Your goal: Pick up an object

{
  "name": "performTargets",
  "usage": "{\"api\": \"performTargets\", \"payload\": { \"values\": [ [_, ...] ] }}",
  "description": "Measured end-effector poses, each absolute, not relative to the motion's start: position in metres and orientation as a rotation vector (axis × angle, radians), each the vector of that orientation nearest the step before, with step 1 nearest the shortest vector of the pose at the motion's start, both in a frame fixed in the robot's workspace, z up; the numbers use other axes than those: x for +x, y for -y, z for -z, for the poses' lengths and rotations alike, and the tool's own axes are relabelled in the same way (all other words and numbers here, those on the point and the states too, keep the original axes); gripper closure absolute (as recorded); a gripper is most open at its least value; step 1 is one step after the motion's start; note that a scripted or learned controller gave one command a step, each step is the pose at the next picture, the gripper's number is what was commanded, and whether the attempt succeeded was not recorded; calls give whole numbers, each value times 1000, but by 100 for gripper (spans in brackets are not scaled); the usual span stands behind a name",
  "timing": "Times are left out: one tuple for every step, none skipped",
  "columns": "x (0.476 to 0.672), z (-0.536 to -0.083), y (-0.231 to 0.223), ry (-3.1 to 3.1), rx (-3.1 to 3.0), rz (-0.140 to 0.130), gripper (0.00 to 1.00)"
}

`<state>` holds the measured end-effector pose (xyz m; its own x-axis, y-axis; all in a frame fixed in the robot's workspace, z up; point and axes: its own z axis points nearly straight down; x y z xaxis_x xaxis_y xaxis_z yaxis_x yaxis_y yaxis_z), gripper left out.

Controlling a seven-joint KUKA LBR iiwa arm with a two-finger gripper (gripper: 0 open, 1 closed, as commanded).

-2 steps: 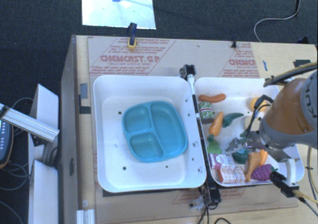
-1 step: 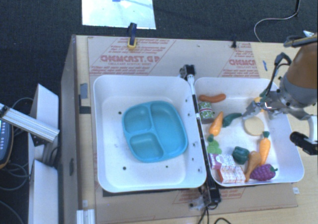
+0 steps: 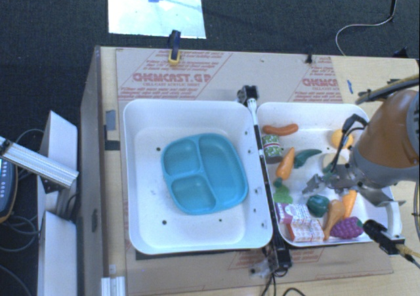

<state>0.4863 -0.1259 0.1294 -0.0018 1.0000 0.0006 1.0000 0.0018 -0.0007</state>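
Two dark fingers of the gripper (image 3: 319, 182) stand spread apart over the right bin (image 3: 308, 112), with nothing between them, so the jaws are open and empty. They hang low among the toy food, just above and beside a dark green round vegetable (image 3: 318, 205), which looks like the likeliest thing to pick. An orange carrot (image 3: 349, 201) lies just right of that vegetable, a purple bunch of grapes (image 3: 347, 228) sits below it near the bin's front corner, and a red and white carton (image 3: 303, 228) lies at the front edge. Farther up are a second carrot (image 3: 285, 164), a green pepper-like piece (image 3: 306, 155) and a sausage (image 3: 280, 129) near the back wall. The grey arm with its orange band (image 3: 388, 136) comes in from the right and covers part of the bin. The left bin (image 3: 147, 124) holds a blue divided plate (image 3: 204, 172), well apart from the work. To do this step well, the fingers should be centred over one piece, judged here to be the green vegetable, and lowered straight so one finger passes each side without catching the neighbouring carrot. The clutter is tight, so a skewed descent could push pieces aside or pinch two at once. Closing should wait until the fingertips are below the widest part.
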Motion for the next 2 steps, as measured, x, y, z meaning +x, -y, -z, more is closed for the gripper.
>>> {"api": "performTargets", "payload": {
  "values": [
    [487, -84, 144, 2224, -2221, 1, 0],
    [487, -84, 163, 2223, -2222, 2, 0]
  ]
}}
